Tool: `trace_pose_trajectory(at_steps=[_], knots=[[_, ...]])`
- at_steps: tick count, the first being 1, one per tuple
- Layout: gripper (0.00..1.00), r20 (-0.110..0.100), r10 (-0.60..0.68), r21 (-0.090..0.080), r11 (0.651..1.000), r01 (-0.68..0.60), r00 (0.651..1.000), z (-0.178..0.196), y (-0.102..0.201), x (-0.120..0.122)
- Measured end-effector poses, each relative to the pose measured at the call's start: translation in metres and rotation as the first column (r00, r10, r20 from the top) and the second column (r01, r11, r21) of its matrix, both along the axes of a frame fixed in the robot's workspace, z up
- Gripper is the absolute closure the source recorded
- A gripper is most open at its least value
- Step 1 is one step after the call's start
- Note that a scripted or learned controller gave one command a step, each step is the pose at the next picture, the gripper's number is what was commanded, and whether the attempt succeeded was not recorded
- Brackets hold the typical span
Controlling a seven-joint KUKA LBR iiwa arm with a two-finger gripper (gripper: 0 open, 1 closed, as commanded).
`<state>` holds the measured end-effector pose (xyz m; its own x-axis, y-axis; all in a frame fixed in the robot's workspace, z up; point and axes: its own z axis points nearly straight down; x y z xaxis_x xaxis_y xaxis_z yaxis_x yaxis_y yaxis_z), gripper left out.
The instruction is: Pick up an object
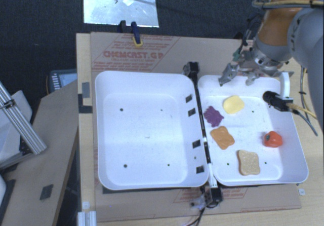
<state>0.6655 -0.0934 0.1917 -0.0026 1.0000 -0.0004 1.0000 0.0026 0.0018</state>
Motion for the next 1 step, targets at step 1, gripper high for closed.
trace_pose_trajectory(at_steps=[1], knots=[[0.00, 0.014, 0.005, -0.001, 1.000, -0.005, 1.000, 0.1217, 0.0220, 0.0053]])
